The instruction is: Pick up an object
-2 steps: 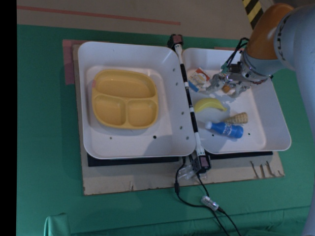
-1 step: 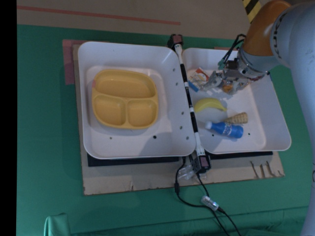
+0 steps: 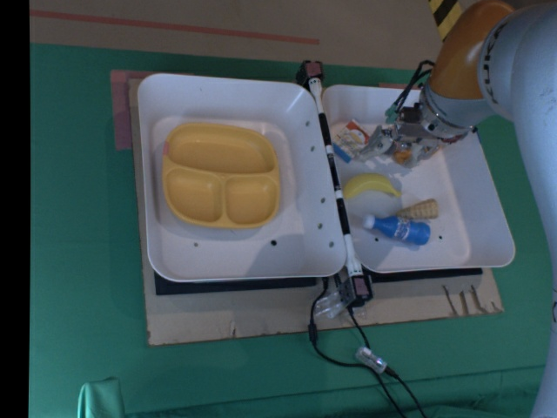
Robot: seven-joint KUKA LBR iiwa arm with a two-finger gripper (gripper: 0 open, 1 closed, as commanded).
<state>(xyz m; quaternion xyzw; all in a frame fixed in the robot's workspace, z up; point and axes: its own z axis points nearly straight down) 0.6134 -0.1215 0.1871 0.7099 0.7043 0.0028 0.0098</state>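
My gripper (image 3: 393,144) is low in the back part of the right bin (image 3: 470,190), beside a white and red packet (image 3: 350,138). A small orange object (image 3: 402,156) peeks out right under the gripper, mostly hidden by it. Just in front lies a yellow banana (image 3: 372,185). An ice cream cone (image 3: 420,208) lies on its side nearer the front, and a blue bottle (image 3: 399,229) with a white cap lies in front of that.
The left bin (image 3: 174,242) holds a yellow divided plate (image 3: 220,174). A black and white divider bar (image 3: 335,181) runs between the bins. Cables (image 3: 348,338) trail over the green bench in front. The grey arm (image 3: 513,68) comes in from the upper right.
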